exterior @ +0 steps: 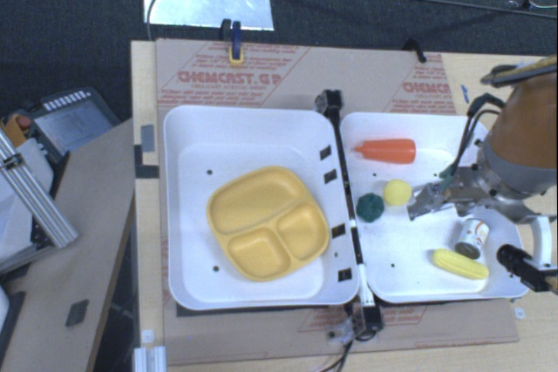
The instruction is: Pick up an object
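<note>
The claw (425, 203) is hanging over the right bin (377, 279), and I cannot tell how it is set or whether it is gripping anything. Just to its left the yellow ball (398, 192) is lying, with the green ball (370, 206) a little further left. The carrot (385, 151) is lying above it, the small can (472, 237) and the corn cob (460, 264) below right. Both balls are round, so I think a descending claw risks pushing one away and closing on nothing.

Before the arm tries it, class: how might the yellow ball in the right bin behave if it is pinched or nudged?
The yellow ball looks round and smooth, so it would probably roll if nudged. It may squirt from a pinch. It lies near the green ball, so a push might knock that too.
</note>
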`<move>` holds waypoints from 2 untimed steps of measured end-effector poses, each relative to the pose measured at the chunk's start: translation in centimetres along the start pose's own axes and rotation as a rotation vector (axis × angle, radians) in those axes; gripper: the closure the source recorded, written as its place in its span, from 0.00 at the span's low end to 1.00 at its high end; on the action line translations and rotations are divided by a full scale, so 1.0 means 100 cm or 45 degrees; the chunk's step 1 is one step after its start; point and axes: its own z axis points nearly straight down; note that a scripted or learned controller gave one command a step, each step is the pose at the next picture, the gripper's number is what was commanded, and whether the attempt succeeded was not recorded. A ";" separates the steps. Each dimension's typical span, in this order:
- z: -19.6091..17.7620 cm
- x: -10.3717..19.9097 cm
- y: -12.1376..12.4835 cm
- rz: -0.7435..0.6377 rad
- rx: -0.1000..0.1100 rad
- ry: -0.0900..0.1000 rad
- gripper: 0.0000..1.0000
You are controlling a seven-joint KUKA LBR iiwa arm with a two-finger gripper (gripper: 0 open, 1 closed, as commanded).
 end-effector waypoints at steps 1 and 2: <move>-0.006 0.000 0.003 -0.003 -0.016 -0.002 0.00; 0.039 0.002 0.010 -0.001 -0.011 -0.001 0.00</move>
